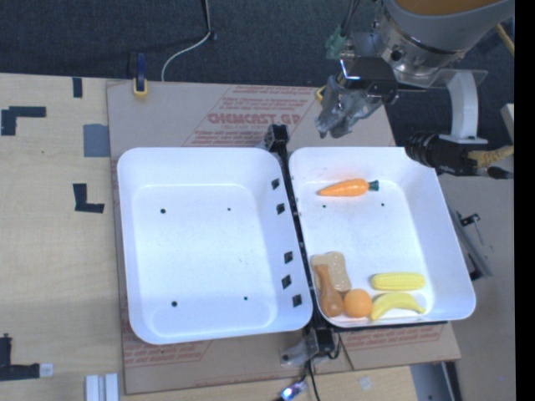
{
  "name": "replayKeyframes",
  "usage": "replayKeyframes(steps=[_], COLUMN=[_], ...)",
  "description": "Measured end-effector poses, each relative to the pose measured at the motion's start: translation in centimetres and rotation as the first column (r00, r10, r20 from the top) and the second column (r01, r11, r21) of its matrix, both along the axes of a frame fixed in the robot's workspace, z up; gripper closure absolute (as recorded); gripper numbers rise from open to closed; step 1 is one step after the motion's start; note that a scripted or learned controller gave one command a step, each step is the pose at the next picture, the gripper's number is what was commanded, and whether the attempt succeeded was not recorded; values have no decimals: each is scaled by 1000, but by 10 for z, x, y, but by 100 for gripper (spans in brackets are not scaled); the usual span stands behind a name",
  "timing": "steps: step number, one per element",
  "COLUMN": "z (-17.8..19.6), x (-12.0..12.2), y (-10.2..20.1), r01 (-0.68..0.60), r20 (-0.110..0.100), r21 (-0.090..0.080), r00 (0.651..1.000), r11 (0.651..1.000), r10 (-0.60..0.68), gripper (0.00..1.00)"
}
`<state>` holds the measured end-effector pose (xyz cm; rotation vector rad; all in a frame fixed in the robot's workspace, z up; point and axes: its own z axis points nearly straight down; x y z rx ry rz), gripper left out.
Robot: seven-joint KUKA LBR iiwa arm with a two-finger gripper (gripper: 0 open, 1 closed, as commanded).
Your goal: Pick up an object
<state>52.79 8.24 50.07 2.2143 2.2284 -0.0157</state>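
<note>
The desk (50, 224) carries a brown cardboard sheet (242, 115) at mid-frame; two white bins, left (134, 224) and right (447, 232), lie touching on it.

Gripper (336, 120) hangs above the far rim of the right bin (443, 215), nothing between its fingers. Carrot (344, 189) lies near that bin's far edge. Near edge: beige block (331, 272), orange ball (358, 304), corn cob (398, 281), banana (396, 306).

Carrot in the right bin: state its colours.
Orange carrot with a dark green stem end, clear in the camera view.
</note>
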Motion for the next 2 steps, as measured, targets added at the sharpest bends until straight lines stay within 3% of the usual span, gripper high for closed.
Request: replayKeyframes(steps=[2], z=[19], x=[1], y=[0], r01=[-1], r20=[-1], r21=[-2], r00=[1000], r11=[1000], r10=[1], gripper=[100])
